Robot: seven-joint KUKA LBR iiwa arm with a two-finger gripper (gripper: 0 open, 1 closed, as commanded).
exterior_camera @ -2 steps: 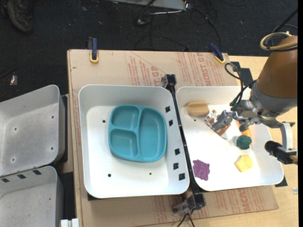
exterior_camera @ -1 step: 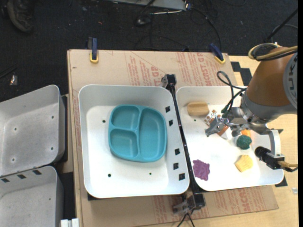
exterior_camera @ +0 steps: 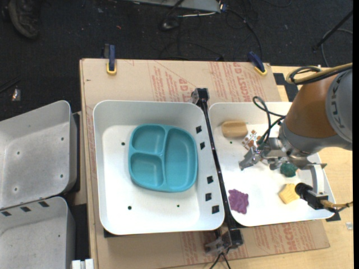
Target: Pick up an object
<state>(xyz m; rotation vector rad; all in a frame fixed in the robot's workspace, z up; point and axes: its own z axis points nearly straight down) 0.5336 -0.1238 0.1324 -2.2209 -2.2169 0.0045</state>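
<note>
Right bin (exterior_camera: 314,217) | fingers (exterior_camera: 251,157) above floor | purple object (exterior_camera: 238,200) well apart

A robotics lab: cardboard (exterior_camera: 168,77) clamped over the bench, two white bins (exterior_camera: 106,150), loose cables (exterior_camera: 247,15) across a dark scuffed floor (exterior_camera: 50,66).

a divided tray (exterior_camera: 164,157) lies in the left bin (exterior_camera: 106,150); the right bin (exterior_camera: 263,214) beside it holds several small objects.
</note>
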